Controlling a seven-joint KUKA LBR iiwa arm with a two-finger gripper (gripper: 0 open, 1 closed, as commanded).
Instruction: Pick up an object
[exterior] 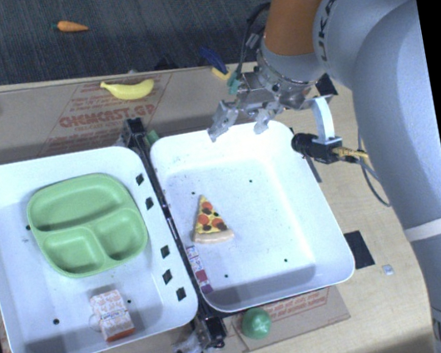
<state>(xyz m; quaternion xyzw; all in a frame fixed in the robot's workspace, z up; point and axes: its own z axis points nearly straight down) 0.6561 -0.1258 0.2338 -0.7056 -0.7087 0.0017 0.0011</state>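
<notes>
In the right bin (pixel 313 223), left of its middle, lies a toy pizza slice (pixel 209 221) with its long axis running nearly up and down the view, tip pointing to the far rim and crust toward the near one. The gripper (pixel 239 127) hangs over the bin's far edge with its two fingers (pixel 218 129) spread apart and nothing between them, the slice well apart from them toward the near-left. The arm's (pixel 369 61) bulk hides the bench (pixel 43 127) at right, and the fingertips look blurred against the white rim.
</notes>
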